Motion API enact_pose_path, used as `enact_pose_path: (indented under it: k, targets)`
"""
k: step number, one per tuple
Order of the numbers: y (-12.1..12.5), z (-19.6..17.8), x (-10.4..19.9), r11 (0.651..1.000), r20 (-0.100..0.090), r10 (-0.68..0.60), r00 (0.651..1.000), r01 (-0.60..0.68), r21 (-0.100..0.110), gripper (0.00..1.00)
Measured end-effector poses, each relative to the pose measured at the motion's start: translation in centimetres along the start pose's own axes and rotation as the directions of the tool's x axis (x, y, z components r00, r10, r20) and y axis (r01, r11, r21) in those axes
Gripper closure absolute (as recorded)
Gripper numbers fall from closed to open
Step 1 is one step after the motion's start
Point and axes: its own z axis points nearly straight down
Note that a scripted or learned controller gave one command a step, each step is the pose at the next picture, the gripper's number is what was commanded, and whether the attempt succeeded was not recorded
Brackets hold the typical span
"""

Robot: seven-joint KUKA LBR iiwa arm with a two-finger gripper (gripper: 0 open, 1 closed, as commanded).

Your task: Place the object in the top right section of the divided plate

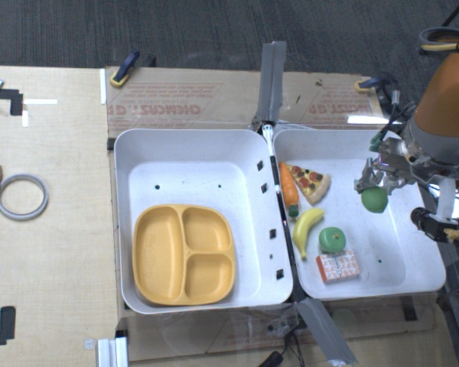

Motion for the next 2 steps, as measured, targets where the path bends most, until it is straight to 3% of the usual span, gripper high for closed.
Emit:
enact_pose_path:
  k: [1,2]
  targets:
    - [0.0,-0.5,0.0,1.0,0.003,-0.004,1.0,0.004,0.006,1.0]
    - [8.0,3.0,-2.1,0.997,0.0,-0.081,0.997,0.081,-0.001,1.0]
